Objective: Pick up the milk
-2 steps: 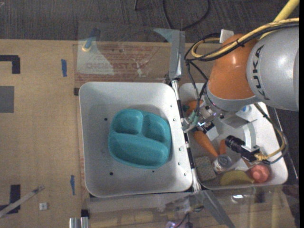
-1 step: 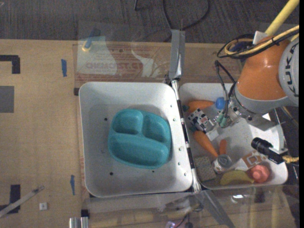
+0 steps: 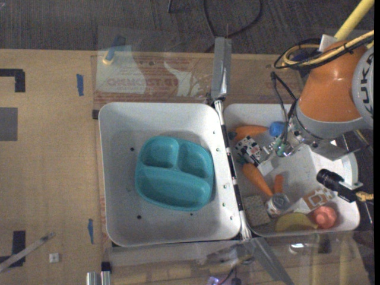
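- Your milk (image 3: pixel 247 149) lies in the right bin (image 3: pixel 350 221), at its upper left, close to the wall between the bins.
- The claw (image 3: pixel 281 146) hangs just right of it, near but apart from it.
- You cannot tell whether the claw is spread or pressed together.
- The milk is a small carton, white with black cow patches, lying tilted above a carrot (image 3: pixel 257 179).

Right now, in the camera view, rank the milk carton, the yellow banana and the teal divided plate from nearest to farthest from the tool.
1. Milk carton, just left of the tool, in the right bin.
2. Yellow banana, at that bin's front edge.
3. Teal divided plate, over in the left bin.
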Tool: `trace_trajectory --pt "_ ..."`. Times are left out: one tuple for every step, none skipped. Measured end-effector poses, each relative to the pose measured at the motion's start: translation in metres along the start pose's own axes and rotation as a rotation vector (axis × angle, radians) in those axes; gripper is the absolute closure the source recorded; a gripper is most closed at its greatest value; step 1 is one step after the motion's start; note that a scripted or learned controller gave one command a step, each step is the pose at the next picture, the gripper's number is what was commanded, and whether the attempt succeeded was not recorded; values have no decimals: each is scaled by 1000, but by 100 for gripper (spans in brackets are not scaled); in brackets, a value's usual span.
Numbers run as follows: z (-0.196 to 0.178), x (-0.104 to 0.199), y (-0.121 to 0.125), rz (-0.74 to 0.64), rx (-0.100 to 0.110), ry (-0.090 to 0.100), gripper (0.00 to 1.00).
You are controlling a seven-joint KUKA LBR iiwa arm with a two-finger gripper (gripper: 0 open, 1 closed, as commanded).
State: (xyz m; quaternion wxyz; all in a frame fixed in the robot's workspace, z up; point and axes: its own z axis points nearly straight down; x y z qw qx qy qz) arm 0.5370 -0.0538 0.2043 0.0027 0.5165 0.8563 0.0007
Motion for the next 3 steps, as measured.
trace_trajectory --pt "-30 -24 5 -180 -1 -1 100" --pt "-30 -24 5 -180 0 0 0" --pt "74 -54 9 -157 4 5 0"
